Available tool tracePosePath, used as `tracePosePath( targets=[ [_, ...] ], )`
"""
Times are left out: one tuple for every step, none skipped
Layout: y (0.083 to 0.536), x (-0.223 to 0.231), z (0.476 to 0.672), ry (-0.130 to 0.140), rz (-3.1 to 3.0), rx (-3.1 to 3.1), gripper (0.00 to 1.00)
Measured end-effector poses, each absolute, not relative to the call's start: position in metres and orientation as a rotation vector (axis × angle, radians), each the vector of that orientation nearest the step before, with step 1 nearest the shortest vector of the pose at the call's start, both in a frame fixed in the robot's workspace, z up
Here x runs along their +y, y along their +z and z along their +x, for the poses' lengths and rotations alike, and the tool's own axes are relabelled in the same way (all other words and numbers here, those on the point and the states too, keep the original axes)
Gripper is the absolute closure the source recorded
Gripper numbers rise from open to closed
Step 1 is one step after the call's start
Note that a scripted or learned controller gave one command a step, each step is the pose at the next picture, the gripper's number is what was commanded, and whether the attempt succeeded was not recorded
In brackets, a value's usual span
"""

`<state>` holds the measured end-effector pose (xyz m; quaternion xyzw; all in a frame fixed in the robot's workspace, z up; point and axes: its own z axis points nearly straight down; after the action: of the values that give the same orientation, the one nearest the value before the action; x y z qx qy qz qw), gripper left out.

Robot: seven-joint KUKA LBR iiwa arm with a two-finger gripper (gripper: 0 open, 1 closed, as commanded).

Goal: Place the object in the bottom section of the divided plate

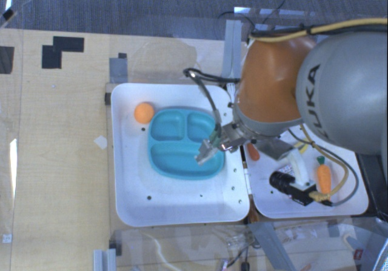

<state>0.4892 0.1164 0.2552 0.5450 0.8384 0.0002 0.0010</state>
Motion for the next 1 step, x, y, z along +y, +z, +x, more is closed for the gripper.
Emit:
tracePosePath(
  targets=[
    [0.2630,0.1173,0.4916,-0.001,1.704,2.637,1.00]
  ],
)
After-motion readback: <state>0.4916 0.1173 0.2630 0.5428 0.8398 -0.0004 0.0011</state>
